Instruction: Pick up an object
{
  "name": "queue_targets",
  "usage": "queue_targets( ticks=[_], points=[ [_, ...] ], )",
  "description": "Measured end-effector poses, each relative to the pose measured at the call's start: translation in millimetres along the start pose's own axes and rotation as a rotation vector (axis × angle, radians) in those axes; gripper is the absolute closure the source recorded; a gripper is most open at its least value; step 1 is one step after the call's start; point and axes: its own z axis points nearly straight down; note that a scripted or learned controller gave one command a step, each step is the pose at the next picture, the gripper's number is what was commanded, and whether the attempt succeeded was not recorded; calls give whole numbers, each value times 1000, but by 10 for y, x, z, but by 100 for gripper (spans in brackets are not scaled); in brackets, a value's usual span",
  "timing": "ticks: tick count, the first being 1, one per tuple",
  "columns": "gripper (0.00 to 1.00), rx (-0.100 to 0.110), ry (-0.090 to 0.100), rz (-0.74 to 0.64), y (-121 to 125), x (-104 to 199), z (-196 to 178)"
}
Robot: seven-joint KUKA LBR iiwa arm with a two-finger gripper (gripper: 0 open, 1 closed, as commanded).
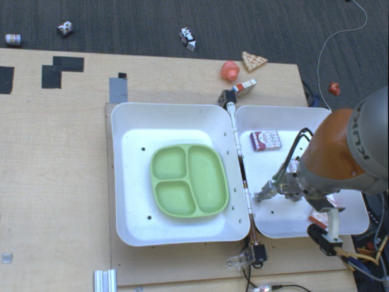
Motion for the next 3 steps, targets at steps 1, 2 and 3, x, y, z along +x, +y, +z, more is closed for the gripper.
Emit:
queue_targets(
  ticks=[1, 2, 3],
  points=[
    [100, -7, -1, -1, 21, -2, -114],
    [100, 4, 2, -1, 430, 1125, -979],
    [0, 4, 1, -2, 428, 1119, -978]
  ],
)
